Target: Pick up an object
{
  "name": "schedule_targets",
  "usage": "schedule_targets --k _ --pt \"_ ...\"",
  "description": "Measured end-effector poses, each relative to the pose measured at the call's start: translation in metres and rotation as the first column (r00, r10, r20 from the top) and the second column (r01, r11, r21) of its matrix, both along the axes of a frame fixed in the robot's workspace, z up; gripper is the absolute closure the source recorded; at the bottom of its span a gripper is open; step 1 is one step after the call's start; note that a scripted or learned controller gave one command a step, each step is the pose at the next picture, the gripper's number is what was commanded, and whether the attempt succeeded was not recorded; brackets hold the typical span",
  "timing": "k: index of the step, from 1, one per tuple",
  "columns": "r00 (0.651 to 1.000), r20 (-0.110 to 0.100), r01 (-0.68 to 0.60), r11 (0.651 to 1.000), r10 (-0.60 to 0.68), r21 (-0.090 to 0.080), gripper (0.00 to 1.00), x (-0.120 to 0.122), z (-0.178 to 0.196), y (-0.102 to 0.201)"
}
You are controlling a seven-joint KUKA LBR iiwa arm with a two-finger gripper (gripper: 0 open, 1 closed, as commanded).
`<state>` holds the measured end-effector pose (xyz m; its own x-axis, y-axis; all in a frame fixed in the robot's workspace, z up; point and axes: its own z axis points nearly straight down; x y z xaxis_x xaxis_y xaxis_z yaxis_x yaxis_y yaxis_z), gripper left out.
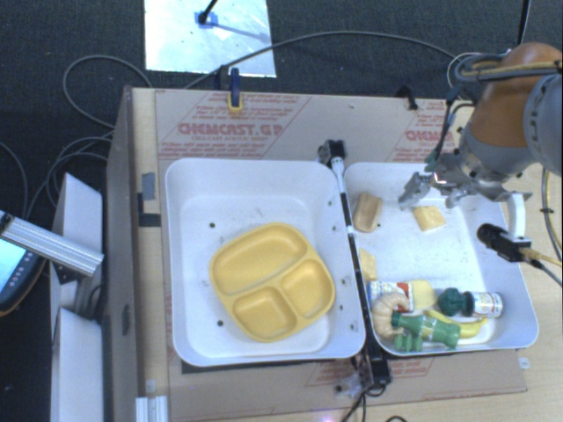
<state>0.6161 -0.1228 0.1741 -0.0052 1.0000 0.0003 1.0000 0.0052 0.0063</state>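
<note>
The grey two-finger gripper (pixel 433 190) hangs in the right white bin (pixel 515 262), its fingers spread a little with nothing between them, right above the small pale yellow foam block (pixel 429 218), which lies just right of the tan bread-like chunk (pixel 366 211). To grab the block well, I think the gripper should go straight down with one finger on each side, then squeeze. The block looks nearly square, lying flat, its slightly longer side tilted a bit away from the chunk.
</note>
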Motion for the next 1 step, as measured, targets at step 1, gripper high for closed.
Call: schedule_targets --k 1 --pt "1.0 -0.002 0.004 1.0 -0.004 -0.004 0.0 0.0087 -0.0886 -0.0377"
